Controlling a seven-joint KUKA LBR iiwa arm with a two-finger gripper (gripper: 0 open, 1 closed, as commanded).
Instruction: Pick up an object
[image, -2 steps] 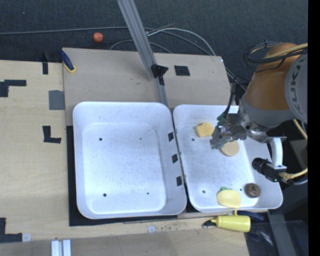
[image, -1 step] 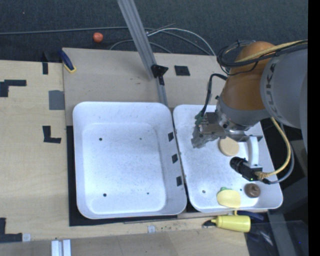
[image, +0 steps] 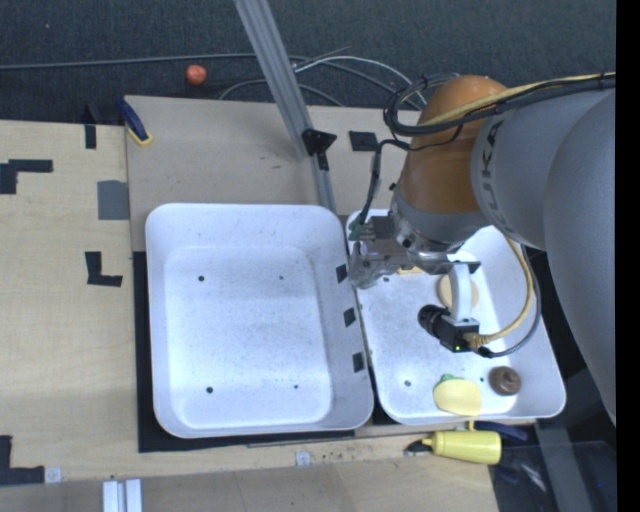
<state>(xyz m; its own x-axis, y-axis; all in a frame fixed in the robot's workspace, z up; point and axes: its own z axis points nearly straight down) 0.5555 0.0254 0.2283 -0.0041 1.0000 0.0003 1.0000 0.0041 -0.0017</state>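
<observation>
My gripper (image: 368, 262) hangs low over the back left corner of the right bin (image: 530, 405), close to the wall it shares with the left bin. The orange-banded wrist (image: 450, 150) covers the back of that bin. A pale cream object (image: 461, 292) lies in the bin's middle, to the right of the gripper and partly behind a black fitting (image: 446, 328) on a cable. A yellow rounded object (image: 458, 396) and a small brown round object (image: 505, 380) rest near the front rim. I see nothing held in the gripper.
The left bin (image: 170, 300) stands beside it. A slanted metal pole (image: 290, 110) rises behind the bins. A yellow-handled tool (image: 466, 445) lies on the bench in front of the right bin. A small orange ball (image: 196, 73) sits far back.
</observation>
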